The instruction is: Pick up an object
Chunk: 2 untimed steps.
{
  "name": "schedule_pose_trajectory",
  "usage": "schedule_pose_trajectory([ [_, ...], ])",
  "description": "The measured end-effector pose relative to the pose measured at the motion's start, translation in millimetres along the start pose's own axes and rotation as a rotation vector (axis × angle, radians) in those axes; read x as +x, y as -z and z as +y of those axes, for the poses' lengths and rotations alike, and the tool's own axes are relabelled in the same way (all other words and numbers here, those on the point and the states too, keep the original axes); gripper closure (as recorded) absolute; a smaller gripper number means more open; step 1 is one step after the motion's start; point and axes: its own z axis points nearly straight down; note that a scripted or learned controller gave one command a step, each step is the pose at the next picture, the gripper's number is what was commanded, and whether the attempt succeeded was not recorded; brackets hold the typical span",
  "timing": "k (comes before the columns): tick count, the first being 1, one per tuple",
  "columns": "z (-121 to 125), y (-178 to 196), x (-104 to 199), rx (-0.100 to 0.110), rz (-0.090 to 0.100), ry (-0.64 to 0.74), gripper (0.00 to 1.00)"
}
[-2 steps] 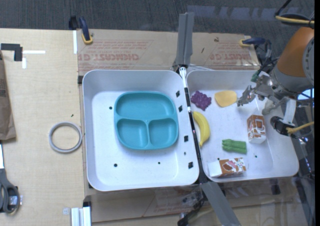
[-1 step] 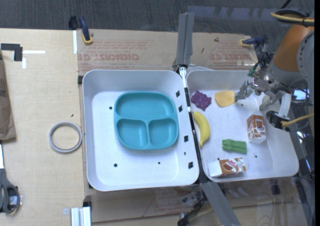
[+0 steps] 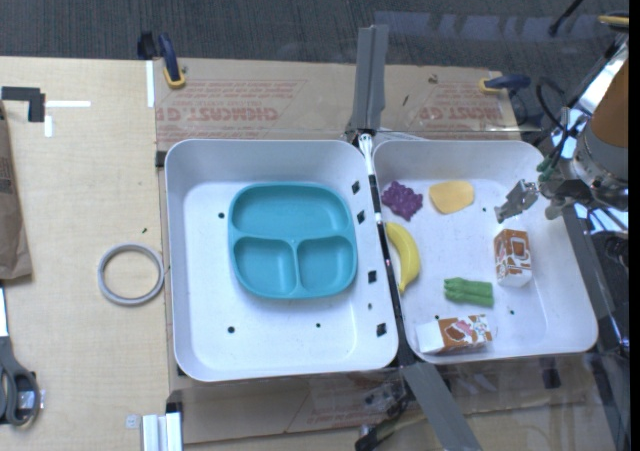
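Right bin [image 3: 570, 334] holds six candidate objects. Purple grape bunch [image 3: 403, 199] lies near the back left corner, with a yellow-orange rounded piece [image 3: 452, 196] just beside it. Banana [image 3: 404, 254] lies along the left wall. Green vegetable piece [image 3: 469, 290] sits near the middle. One small orange-and-white carton [image 3: 512, 256] stands toward the right side; a second carton [image 3: 455, 334] lies on its side near the front wall.

Gripper [image 3: 517, 201] hangs over the back right part of this bin, above and just behind the standing carton. Nothing lies between its fingers; from this angle I cannot tell how far they are spread. The arm [image 3: 606, 134] comes in over the right wall, orange band showing.

Left bin [image 3: 200, 339] carries a teal three-compartment plate [image 3: 294, 240] at its middle.

Out on the bench [image 3: 80, 199]: a tape ring [image 3: 131, 273] left of the bins, scissors [image 3: 18, 392] at the front left corner.
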Motion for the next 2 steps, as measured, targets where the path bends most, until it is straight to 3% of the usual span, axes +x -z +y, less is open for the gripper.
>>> schedule_pose_trajectory([
  [1, -21.6, -71.4, 5.6, 0.001, 0.001, -0.002, 0.0],
  [2, -21.6, -62.5, 4.8, 0.001, 0.001, -0.006, 1.0],
])
